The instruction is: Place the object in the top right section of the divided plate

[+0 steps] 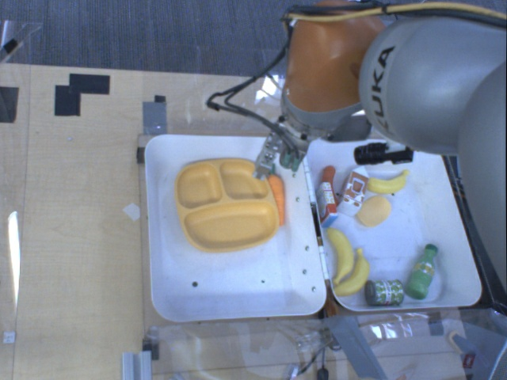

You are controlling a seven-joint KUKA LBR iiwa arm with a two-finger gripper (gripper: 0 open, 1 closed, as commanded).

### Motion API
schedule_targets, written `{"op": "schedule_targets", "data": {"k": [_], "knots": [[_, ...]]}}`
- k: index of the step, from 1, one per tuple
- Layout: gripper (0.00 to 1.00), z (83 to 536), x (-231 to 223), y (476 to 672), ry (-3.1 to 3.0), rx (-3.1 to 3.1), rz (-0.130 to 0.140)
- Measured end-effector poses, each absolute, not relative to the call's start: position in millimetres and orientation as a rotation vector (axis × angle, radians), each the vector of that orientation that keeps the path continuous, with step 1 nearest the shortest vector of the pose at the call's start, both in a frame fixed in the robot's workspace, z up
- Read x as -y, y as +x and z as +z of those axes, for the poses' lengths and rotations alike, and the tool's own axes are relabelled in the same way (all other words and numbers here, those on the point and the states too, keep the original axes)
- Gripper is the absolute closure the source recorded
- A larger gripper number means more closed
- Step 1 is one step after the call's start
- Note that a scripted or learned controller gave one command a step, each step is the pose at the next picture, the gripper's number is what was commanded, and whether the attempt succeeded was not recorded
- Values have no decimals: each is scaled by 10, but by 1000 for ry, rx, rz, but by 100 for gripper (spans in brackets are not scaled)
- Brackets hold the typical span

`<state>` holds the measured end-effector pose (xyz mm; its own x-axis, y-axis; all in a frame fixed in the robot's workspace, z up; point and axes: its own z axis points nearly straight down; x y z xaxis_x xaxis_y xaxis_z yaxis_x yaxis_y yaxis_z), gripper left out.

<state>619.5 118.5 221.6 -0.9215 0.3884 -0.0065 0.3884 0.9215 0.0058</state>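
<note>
Hanging over the yellow plate's (224,204) top right corner, the gripper (277,158) sits just above a carrot (276,197) (orange, beside the plate); I cannot tell how its jaws stand.

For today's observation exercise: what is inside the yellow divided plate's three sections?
All three sections of the divided plate look bare. A carrot lies outside, against its right rim, just below the gripper, which covers a corner of the top right section.

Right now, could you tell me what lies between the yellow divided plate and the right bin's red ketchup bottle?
In the camera view, an orange carrot lies beside the yellow divided plate; then the bins' white rims, before the red ketchup bottle.
</note>
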Motion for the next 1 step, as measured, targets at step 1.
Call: {"op": "schedule_targets", "data": {"k": [1], "knots": [[100,2666,-177,5318,611,-3072,3]]}}
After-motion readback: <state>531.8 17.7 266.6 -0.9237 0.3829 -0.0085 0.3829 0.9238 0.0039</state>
